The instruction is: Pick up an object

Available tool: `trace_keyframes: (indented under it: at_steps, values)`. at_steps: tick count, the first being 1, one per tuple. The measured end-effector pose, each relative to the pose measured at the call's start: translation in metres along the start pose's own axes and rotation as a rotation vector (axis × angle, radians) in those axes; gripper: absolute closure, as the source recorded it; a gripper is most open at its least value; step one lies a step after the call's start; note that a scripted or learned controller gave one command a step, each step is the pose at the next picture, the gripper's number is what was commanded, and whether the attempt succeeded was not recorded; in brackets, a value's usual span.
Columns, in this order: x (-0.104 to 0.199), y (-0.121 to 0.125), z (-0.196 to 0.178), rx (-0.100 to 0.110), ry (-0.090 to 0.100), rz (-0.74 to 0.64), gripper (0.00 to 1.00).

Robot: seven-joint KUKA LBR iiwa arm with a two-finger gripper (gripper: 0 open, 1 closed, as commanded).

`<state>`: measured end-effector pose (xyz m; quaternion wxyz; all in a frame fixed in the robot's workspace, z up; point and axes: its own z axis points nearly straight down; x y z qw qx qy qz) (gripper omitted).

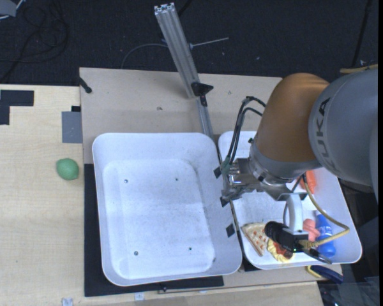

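Observation:
My arm reaches in from the right, and its orange-banded wrist (pixel 287 129) hangs over the right bin (pixel 233 139). The gripper (pixel 237 185) sits low beneath the wrist, by the bin's left wall, mostly covered by the arm. A pizza-slice toy (pixel 257 237) lies at the bin's front, just below the gripper. An orange object (pixel 311 182) peeks out from the arm's right edge. Blue (pixel 325 236) and pink (pixel 313 232) objects lie in the front right corner. No object is visible in the gripper.
The left bin (pixel 156 206) stands beside the right one, their walls touching. A green ball (pixel 67 169) rests on the bench left of both bins. An aluminium bar (pixel 179 50) slants up behind the bins.

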<state>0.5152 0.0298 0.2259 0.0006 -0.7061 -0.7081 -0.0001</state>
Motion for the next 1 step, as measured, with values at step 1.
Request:
trace_keyframes:
  at_steps: [1]
  values:
    - [0.0501,-0.0025,-0.0127,-0.001,0.0,-0.001,1.0]
